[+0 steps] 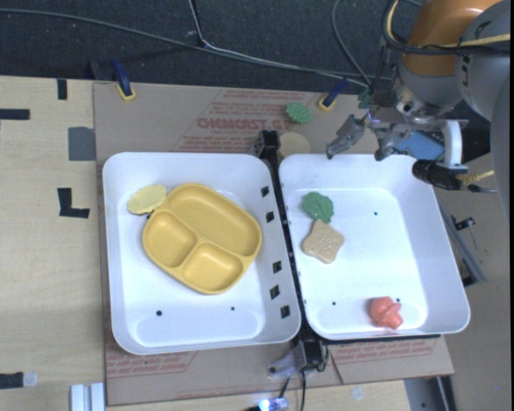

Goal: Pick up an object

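Tool (pixel 362 140), fingers spread, hovers above right bin's (pixel 411 328) far rim.

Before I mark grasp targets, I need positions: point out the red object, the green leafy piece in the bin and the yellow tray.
red object (pixel 385 312): camera view, middle of its body.
green leafy piece (pixel 318 205): camera view, centre of the leaf.
yellow tray (pixel 202 237): camera view, ridge where its compartments meet.

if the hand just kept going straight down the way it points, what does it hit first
Most likely the far rim of the right bin or bare floor just inside it. The hand hangs above that edge, fingers spread; depth is unclear.
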Robot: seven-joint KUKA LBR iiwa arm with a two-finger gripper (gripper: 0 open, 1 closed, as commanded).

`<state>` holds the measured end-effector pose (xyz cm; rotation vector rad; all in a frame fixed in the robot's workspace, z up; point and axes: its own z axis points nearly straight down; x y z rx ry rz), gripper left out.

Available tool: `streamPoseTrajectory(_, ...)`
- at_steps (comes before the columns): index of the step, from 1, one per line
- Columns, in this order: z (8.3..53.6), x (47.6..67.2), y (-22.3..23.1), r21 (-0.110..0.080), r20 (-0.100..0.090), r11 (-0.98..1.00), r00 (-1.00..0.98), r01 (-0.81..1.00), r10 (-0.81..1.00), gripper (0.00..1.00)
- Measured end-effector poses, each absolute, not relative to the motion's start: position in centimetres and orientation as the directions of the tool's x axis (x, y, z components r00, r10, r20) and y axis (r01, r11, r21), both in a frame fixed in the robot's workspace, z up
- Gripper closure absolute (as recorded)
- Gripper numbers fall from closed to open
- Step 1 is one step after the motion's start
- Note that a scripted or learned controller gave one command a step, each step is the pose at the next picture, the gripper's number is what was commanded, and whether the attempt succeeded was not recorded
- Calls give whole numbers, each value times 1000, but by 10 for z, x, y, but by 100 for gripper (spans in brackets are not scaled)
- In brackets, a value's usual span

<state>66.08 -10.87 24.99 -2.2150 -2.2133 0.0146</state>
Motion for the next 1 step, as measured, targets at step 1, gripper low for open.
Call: streamPoseTrajectory(1, 257, 663, -109, -1, -1, 2, -2, 1000, 1000, 0)
